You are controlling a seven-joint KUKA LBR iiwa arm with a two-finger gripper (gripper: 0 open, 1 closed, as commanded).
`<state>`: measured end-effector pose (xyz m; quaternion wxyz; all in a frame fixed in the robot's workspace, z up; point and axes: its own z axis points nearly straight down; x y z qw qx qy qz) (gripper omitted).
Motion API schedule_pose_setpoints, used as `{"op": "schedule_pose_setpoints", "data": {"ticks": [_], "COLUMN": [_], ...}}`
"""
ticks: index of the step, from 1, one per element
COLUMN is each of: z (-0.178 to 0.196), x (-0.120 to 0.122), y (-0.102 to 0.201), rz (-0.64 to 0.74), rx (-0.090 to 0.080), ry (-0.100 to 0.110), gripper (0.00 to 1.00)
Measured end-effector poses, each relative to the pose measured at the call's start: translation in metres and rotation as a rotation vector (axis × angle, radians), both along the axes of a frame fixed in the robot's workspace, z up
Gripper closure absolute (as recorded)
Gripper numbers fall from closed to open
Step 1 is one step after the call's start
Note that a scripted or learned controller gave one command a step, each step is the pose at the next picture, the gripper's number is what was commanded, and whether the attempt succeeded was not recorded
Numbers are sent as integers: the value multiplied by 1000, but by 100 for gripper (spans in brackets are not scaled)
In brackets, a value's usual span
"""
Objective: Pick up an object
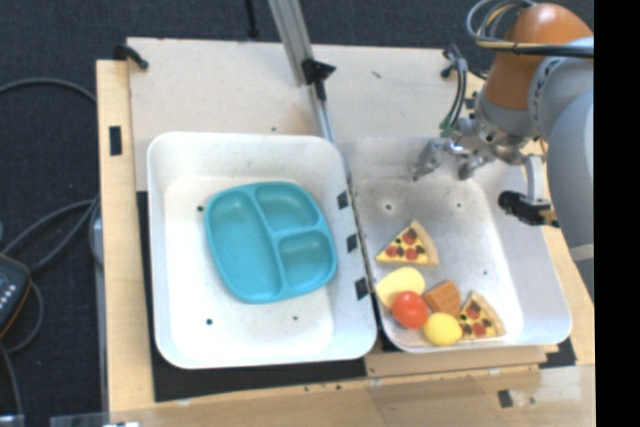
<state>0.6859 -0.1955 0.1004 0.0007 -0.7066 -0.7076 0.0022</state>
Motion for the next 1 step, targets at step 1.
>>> {"op": "schedule_pose_setpoints", "data": {"ticks": [1], "z": [13], "x": [1], "y": [-1], "rz": [1], "rx": [-4], "ry": [-4], "gripper": [100]}}
